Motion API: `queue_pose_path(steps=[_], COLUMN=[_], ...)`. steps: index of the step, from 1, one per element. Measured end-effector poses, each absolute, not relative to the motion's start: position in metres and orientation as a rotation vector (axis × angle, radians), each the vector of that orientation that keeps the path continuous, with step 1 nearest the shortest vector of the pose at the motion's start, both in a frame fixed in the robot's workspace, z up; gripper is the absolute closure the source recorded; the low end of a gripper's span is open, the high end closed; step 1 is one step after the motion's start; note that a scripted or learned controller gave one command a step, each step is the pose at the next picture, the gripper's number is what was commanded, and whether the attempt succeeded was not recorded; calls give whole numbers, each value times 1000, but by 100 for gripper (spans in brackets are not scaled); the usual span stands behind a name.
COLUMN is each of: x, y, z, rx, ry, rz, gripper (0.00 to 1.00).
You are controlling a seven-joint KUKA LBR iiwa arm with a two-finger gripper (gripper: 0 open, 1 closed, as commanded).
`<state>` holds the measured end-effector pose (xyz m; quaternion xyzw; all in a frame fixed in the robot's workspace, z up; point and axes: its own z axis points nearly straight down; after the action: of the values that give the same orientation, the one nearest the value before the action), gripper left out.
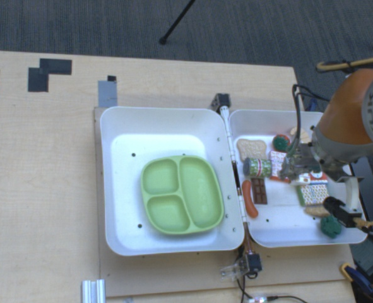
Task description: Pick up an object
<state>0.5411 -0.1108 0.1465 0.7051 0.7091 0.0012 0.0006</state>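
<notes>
Your gripper (295, 166) sits low in the right bin (281, 232), over the clutter; you cannot tell its jaw state. Just beside it lie a small green-labelled can (257, 166) and a brown bar (258, 191), with an orange sausage-shaped piece (249, 201) nearby. The left bin (120, 169) holds a green three-compartment plate (182, 194).

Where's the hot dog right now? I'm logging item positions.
The hot dog lies in the right bin, against its left wall, beside the brown chocolate bar and below the small can.
</notes>
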Motion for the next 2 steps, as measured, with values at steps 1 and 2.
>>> queue_pose_path(steps=[1,2], x=[560,559], y=[-39,-40], z=[185,184], rx=[2215,2215], ry=[2227,2227], rz=[4,2], gripper=[100,0])
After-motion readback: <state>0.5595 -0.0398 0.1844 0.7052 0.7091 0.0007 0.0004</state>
